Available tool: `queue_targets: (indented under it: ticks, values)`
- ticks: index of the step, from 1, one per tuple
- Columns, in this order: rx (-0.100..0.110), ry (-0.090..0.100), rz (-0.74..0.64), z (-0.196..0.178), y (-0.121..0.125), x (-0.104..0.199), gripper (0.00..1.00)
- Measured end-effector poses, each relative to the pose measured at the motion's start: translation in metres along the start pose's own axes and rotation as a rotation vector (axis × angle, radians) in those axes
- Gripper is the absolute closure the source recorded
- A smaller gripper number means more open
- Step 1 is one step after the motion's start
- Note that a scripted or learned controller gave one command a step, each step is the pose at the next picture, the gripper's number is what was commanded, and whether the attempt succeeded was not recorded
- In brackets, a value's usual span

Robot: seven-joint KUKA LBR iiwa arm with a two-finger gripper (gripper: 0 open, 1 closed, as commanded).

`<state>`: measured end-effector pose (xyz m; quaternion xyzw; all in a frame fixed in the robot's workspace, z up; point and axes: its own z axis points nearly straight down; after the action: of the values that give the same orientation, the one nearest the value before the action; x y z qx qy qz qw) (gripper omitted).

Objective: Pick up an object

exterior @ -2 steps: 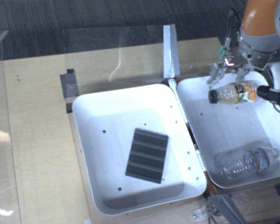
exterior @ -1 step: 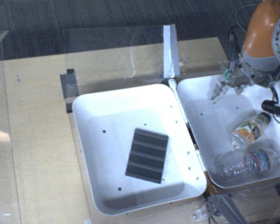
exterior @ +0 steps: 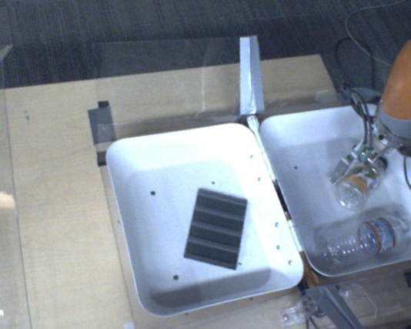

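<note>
Left bin point(exterior: 131, 211): one dark ribbed pad point(exterior: 216, 228), flat on the floor, long axis slanting from lower left to upper right, well apart from the arm.

Right bin point(exterior: 296, 144): one clear bottle point(exterior: 358, 239) on its side along the near wall, long axis roughly left to right; which end was the neck could not be told. One small clear cup point(exterior: 351, 188) lay just beneath the gripper point(exterior: 361, 161).

Arm: over the right bin, gripper low at the cup. Whether the claw was spread or pressed together could not be told.

Step, as judged: the reach and grasp, lift not yet done. The next move called for a firm pinch on the cup, then a straight lift.
</note>
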<state>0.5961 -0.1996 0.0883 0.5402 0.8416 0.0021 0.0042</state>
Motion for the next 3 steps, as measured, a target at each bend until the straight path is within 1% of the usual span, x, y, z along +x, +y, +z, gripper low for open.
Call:
queue_targets:
  ticks: [1,2,3]
  values:
    - [-0.009,-0.004,0.001,-0.013,0.004,0.000,1.00]
    - [-0.009,-0.004,0.000,-0.013,0.004,0.000,0.00]
    - [-0.002,-0.001,-0.105,-0.001,0.017,0.030,0.00]
